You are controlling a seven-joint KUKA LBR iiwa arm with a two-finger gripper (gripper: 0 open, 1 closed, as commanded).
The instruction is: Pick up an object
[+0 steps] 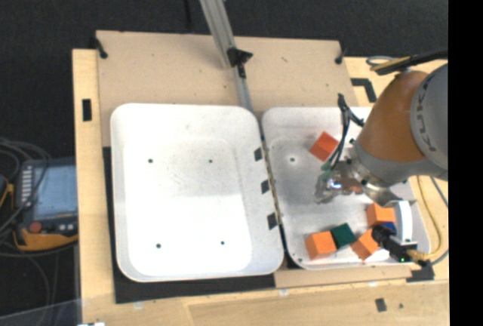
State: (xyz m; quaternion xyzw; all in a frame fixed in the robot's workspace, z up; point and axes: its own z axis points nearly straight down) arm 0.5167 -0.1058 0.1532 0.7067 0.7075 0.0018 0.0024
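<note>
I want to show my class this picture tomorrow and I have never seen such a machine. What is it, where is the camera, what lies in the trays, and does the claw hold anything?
The grey machine with the orange band is a robot arm. It reaches in from the right. One camera, fixed above the bench, looks down at a slant.

Two shallow white trays sit side by side. The left bin has a bare white floor with a few small dark dots. The right bin holds small blocks: an orange block near the arm, another orange block at the near edge, a dark green block beside it, and two more orange blocks further right.

The claw hangs low over the right bin. It is too blurred to tell whether it grips anything.
</note>
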